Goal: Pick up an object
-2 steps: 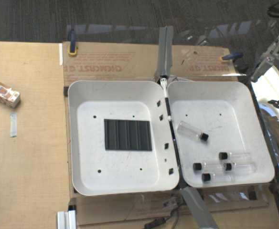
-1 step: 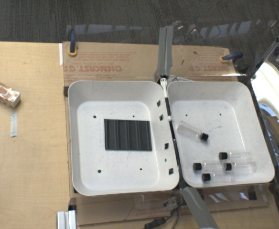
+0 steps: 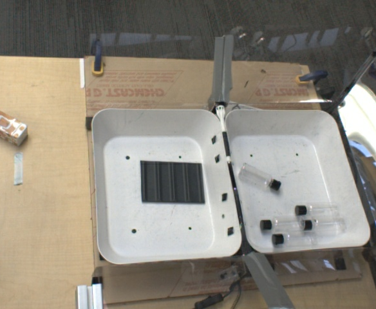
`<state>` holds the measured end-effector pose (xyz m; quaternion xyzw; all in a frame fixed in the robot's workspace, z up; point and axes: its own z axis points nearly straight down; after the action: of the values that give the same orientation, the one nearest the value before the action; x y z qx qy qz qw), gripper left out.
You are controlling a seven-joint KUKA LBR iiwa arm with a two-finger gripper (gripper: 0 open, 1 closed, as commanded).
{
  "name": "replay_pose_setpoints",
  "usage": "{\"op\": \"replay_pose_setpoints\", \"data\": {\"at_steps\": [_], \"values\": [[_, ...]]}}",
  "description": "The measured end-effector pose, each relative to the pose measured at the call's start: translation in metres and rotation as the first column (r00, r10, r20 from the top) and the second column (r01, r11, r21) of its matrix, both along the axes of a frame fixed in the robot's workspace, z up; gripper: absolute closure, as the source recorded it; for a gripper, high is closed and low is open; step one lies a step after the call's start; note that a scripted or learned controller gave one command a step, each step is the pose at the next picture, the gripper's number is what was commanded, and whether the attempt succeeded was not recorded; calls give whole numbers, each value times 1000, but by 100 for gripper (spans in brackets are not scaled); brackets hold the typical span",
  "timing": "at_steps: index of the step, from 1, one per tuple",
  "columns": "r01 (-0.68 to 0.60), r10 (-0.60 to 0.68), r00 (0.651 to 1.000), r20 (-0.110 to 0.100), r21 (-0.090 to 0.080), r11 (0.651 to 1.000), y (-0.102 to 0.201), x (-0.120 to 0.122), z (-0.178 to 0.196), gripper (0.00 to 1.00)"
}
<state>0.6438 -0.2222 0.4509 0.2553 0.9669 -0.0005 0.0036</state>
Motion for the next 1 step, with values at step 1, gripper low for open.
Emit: {"op": "replay_pose_setpoints", "data": {"at_steps": [1], "values": [[0, 0, 1000, 0, 0, 1000, 0, 0, 0, 0]]}}
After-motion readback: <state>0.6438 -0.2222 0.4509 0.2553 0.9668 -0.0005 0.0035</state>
